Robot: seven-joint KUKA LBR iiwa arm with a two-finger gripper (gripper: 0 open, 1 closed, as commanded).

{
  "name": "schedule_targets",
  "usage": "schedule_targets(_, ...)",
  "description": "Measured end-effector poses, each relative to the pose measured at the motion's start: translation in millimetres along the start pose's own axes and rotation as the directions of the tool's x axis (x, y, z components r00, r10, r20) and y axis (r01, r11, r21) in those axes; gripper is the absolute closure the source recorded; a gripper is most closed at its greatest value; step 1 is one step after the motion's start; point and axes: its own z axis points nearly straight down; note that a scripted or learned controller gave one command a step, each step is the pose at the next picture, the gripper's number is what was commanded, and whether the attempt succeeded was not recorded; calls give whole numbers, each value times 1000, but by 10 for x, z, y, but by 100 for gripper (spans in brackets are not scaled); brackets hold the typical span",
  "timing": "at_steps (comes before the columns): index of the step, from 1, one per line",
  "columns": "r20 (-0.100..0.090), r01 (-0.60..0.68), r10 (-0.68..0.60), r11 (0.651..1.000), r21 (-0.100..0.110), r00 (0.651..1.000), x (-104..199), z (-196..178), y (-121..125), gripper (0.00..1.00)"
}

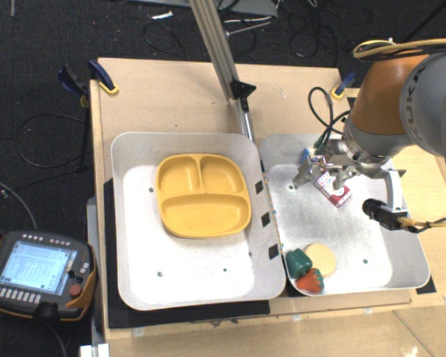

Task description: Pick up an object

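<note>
Toys (306,271) sit at six o'clock; gripper (328,177), at twelve, appears clamped on a pink box (334,190). Lifting remains.

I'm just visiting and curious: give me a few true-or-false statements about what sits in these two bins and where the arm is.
1. A yellow divided tray lies in the left bin. True.
2. The end effector is over the left bin. False: it is over the right bin, at its upper part.
3. A small pink and white packet lies by the end effector. True.
4. The green object sits at the right bin's far right corner. False: it sits at the lower left corner, beside a red object.
</note>
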Motion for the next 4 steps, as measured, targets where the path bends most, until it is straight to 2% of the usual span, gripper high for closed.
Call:
schedule_targets(1,0,0,0,1000,0,1000,18,640,24,0)
schedule_targets(2,1,0,0,1000,-8,1000,15,495,44,100)
schedule_targets(3,2,-1,1,1000,-12,1000,-79,-87,55,100)
schedule_targets(4,2,3,-3,1000,-15,1000,-36,-703,125,100)
